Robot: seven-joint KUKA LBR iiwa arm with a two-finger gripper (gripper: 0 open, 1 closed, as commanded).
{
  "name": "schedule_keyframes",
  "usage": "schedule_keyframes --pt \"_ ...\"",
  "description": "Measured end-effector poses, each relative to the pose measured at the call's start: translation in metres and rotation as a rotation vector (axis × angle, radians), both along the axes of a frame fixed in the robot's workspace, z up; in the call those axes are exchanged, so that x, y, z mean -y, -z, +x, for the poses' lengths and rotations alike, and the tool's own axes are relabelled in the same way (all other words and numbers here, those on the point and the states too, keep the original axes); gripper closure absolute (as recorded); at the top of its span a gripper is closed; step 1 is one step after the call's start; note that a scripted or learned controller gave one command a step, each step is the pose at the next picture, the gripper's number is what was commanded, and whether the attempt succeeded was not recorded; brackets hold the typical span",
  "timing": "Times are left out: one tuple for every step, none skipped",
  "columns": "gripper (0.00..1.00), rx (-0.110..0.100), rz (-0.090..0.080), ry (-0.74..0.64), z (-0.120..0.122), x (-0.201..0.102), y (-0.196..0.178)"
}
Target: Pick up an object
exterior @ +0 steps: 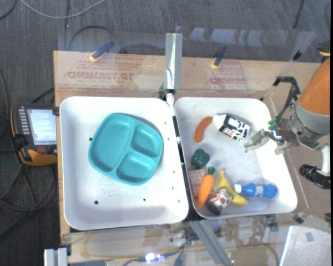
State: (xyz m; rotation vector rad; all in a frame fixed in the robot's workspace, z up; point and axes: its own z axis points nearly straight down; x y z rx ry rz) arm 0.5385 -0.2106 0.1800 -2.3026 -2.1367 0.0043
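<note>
We are seeing the gripper [266, 140] hovering at the right edge of the right bin [277, 204], fingers apart and gripping nothing. The carton [232, 126] is lying just left of it, beside the sausage [203, 128], upper middle-right of frame.

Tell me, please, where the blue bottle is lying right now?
The blue bottle lies in the right bin, near its front right corner, just right of the banana.

Toy food [204, 127], bottle [257, 190], carton [233, 127], scattered in right bin [266, 111]
</note>
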Motion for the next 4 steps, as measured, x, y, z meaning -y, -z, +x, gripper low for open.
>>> schedule_keyframes --pt "0.00 0.000 -0.003 -0.080 0.088 -0.013 0.081" --pt "0.00 -0.042 0.014 -0.130 0.114 -0.002 0.089" --pt "1.00 -0.049 0.007 -0.130 0.111 0.002 0.079" --pt "1.00 0.002 -0.001 -0.062 0.130 -0.057 0.005"
